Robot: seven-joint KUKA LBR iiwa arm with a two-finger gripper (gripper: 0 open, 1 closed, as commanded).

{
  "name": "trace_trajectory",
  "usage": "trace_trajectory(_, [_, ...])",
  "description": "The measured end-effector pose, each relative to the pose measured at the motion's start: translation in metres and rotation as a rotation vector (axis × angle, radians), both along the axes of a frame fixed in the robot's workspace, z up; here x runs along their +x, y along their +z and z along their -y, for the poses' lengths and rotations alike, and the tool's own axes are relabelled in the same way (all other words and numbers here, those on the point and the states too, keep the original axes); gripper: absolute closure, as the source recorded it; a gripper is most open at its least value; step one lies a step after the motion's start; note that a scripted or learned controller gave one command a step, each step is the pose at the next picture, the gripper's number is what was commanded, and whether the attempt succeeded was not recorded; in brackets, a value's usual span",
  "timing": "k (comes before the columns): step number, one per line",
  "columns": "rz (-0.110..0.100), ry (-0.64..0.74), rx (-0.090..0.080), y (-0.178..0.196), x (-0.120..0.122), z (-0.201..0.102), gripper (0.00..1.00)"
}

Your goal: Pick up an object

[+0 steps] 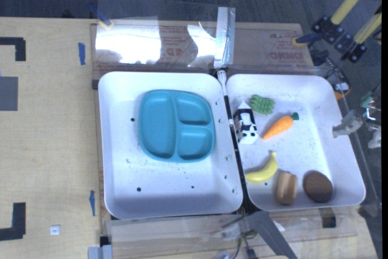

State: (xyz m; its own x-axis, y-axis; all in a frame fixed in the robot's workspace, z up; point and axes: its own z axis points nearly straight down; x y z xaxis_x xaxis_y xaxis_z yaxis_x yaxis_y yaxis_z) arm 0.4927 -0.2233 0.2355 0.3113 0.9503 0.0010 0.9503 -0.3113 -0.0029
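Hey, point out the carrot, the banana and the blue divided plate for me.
carrot (278,127), camera view, middle of its orange body.
banana (263,171), camera view, middle of its yellow curve.
blue divided plate (159,124), camera view, floor of its large left compartment.

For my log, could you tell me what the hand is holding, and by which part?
Nothing is held: the carrot, banana and the other toys lie loose in the right bin.

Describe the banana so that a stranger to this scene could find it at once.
Go to the right-hand white bin. Near its front-left corner lies the banana, a small curved yellow fruit. Its neighbours, a tan loaf-like piece and a brown ball, are neither yellow nor curved.
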Motion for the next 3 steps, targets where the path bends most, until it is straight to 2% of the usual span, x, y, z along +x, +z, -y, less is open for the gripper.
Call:
trace_trajectory(1, [-0.01, 0.132, 0.004, -0.122, 0.009, -0.045, 0.0])
trace_trajectory(2, [0.002, -0.06, -0.001, -0.14, 0.088, -0.077, 0.0])
trace_trajectory(3, [0.009, 0.155, -0.003, -0.08, 0.149, -0.119, 0.0])
